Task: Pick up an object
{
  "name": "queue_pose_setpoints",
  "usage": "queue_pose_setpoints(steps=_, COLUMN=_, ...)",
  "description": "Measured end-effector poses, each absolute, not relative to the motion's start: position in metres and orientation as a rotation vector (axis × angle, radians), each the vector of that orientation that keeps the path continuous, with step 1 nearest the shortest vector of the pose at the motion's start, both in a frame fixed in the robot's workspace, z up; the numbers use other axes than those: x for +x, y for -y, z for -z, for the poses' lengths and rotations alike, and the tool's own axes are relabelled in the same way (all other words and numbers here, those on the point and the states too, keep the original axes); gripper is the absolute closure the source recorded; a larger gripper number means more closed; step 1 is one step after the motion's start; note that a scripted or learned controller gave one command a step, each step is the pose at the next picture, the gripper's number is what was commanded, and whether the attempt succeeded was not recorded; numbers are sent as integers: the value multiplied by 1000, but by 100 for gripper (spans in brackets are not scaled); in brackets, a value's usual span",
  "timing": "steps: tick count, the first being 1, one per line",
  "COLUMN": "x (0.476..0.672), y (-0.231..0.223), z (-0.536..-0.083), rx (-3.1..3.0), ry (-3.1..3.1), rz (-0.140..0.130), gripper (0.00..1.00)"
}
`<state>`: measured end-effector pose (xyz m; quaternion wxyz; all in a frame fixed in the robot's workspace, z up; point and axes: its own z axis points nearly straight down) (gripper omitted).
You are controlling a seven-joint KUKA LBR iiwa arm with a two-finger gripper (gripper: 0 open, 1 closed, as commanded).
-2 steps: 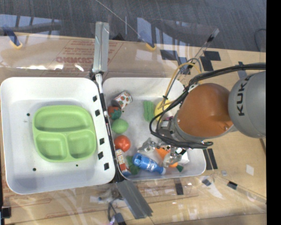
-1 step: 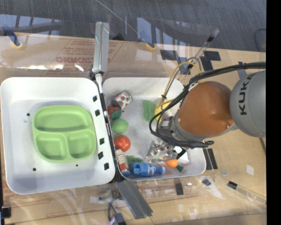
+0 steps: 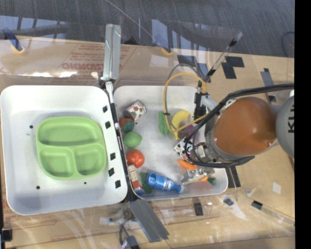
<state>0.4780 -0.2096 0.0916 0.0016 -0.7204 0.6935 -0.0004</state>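
The right white bin (image 3: 150, 95) holds several small toys: a white patterned can (image 3: 137, 109), a green ball (image 3: 132, 139), a red tomato (image 3: 135, 157), a blue bottle (image 3: 163, 182), a green block (image 3: 163, 123), a yellow banana (image 3: 180, 119) and an orange carrot piece (image 3: 186, 164). The arm's orange band (image 3: 244, 127) hangs over the bin's right side. My gripper (image 3: 196, 176) sits low at the bin's front right, beside the carrot piece and right of the blue bottle. Its tips are lost in clutter.
The left white bin (image 3: 20, 118) carries a green three-part tray (image 3: 70, 147). A metal divider post (image 3: 112, 51) stands between the bins at the back. Cables, one of them yellow (image 3: 168, 87), loop over the right bin's rear. A dark clamp (image 3: 147, 219) juts from the front edge.
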Motion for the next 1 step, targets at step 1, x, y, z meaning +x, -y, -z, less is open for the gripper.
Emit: queue_pose_setpoints(steps=1, x=479, y=208, z=-258, rx=-2423, ry=-1991, rz=14, gripper=100)
